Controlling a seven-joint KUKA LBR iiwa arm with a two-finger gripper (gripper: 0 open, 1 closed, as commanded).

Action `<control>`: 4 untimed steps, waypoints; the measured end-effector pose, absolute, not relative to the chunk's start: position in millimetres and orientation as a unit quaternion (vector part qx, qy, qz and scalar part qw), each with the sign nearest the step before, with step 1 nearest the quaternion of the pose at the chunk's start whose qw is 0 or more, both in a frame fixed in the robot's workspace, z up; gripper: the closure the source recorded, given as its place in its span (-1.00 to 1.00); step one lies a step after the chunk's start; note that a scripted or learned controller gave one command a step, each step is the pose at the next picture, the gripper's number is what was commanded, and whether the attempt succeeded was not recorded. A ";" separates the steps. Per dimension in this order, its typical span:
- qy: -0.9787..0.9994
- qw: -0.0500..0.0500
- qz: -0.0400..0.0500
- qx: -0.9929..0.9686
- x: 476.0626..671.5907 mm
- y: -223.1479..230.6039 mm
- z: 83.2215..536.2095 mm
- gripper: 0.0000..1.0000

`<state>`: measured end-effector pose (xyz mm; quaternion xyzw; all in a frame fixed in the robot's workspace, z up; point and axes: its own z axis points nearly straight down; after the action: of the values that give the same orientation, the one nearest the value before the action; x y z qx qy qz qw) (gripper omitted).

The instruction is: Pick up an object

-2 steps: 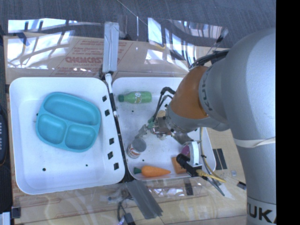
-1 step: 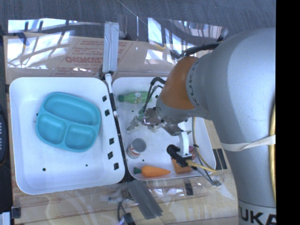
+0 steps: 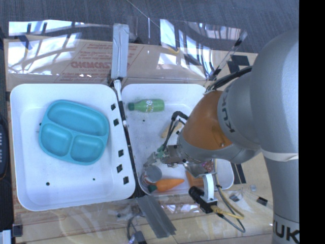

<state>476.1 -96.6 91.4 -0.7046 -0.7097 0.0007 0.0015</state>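
In the right bin (image 3: 144, 136) a green bottle (image 3: 147, 105) lies on its side near the far wall. An orange carrot (image 3: 170, 184) lies at the near wall, with a small grey round object (image 3: 151, 175) just to its left. My gripper (image 3: 155, 162) reaches down into the bin's near left part, right above the grey round object and close to the carrot. The grey arm with its orange band (image 3: 203, 128) covers the right half of this bin. A pale stick-like item (image 3: 166, 131) pokes out from beside the wrist.
The left bin (image 3: 23, 151) holds a blue divided plate (image 3: 74, 131). A ridge with black clips (image 3: 122, 141) separates the bins. Cables and a black part (image 3: 203, 200) hang off the wrist over the bench's near edge. Cardboard (image 3: 76, 60) lies behind the bins.
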 end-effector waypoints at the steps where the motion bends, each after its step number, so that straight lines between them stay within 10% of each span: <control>1: -0.712 0.002 0.001 -0.702 476.6 -96.2 100.7 1.00; 3: -0.711 0.001 0.000 -0.703 476.6 -115.4 91.6 1.00; 4: -0.710 0.002 0.001 -0.704 509.3 -110.3 91.1 1.00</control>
<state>509.3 -110.3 91.1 -0.7045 -0.7097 0.0006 0.0017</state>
